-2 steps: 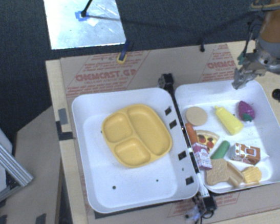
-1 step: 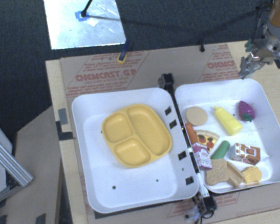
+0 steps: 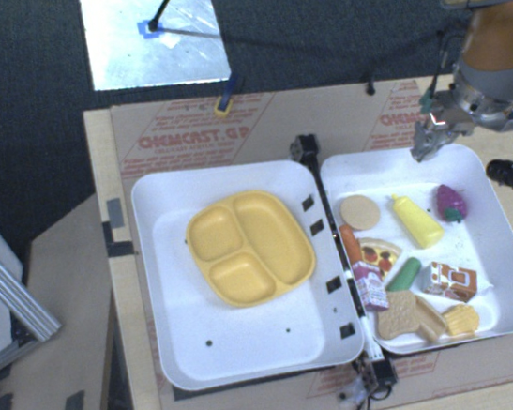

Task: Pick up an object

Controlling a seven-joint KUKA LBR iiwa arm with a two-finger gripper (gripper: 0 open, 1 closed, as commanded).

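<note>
The right bin holds toy food: a tan round cookie, a yellow mustard bottle, a purple eggplant-like piece, an orange carrot, a pizza slice, a green pickle, a small brown-and-white carton, a pink packet and tan bread pieces beside a ridged chip. My gripper hangs above the bin's far edge, well above the mustard bottle, with nothing seen between its fingers.
The left bin carries a yellow divided plate. A black hinge strip runs between the bins. A shiny metal sheet lies at the back, beyond the cardboard base.
</note>
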